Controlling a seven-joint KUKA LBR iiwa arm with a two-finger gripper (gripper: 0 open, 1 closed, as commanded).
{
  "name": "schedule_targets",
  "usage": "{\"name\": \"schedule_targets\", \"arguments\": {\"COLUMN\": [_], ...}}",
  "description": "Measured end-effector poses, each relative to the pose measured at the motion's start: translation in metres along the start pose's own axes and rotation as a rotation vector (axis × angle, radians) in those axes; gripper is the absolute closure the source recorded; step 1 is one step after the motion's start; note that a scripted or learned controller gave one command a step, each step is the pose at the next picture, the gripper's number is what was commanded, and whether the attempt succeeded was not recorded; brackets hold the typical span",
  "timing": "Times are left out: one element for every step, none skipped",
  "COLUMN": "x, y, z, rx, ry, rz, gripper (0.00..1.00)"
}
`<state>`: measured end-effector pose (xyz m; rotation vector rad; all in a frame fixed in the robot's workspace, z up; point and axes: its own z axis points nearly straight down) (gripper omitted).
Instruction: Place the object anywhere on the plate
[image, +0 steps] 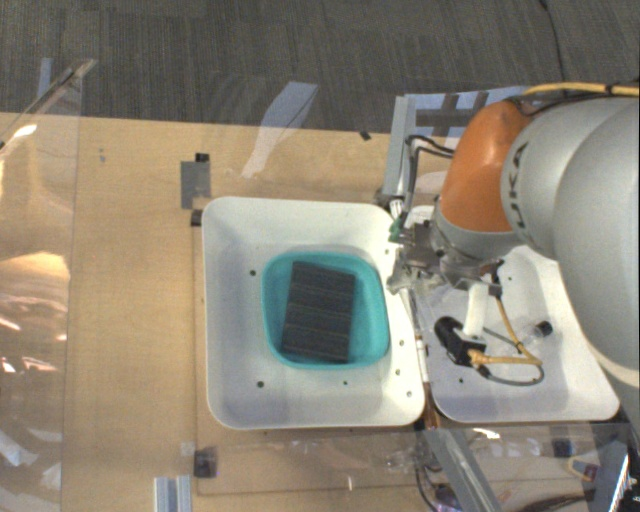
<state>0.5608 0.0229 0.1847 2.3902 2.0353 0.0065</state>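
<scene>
A dark ridged block (319, 311) lies on the teal plate (376, 300) in the left bin (230, 300), left of the gripper (420, 262) above the bins' shared edge.

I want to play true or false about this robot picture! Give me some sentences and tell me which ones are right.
1. The dark ridged block lies on the teal plate. True.
2. The teal plate sits in the right bin. False: it sits in the left bin.
3. The arm has an orange band. True.
4. The block is bright red. False: it is dark grey.
5. The arm hangs over the right bin. True.
</scene>
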Motion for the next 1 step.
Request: {"name": "schedule_targets", "arguments": {"x": [-0.0001], "y": [0.0000], "z": [-0.0002], "rx": [0.000], "ry": [0.000], "rz": [-0.001], "gripper": [0.00]}}
